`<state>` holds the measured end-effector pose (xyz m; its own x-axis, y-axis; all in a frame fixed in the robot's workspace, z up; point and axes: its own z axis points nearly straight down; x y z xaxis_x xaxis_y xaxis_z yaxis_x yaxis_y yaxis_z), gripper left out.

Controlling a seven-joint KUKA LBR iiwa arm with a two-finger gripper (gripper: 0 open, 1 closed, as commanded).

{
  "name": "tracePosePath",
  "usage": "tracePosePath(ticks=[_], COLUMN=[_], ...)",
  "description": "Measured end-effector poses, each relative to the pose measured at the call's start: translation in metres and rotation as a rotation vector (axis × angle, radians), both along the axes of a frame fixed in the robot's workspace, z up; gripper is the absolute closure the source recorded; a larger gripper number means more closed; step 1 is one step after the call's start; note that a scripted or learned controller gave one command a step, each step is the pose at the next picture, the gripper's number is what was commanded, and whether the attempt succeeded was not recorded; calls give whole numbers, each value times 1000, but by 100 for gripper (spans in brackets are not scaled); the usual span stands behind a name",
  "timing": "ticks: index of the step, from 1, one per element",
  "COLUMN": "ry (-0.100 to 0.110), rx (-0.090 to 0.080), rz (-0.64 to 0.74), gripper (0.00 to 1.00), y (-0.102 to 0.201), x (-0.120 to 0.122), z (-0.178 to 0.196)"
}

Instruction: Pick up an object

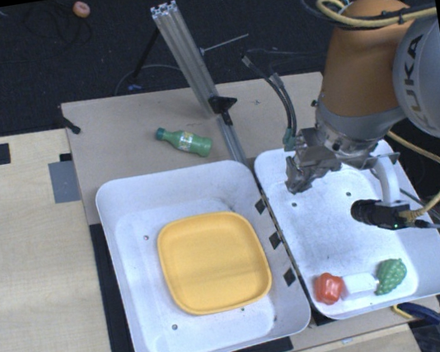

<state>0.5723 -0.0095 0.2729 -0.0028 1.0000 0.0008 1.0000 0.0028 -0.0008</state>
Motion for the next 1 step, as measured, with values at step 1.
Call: tracePosePath(ticks=[1], ry=[0], rx=[0], rz=[1], gripper=[100], y=[50], x=[-18], z=[-1])
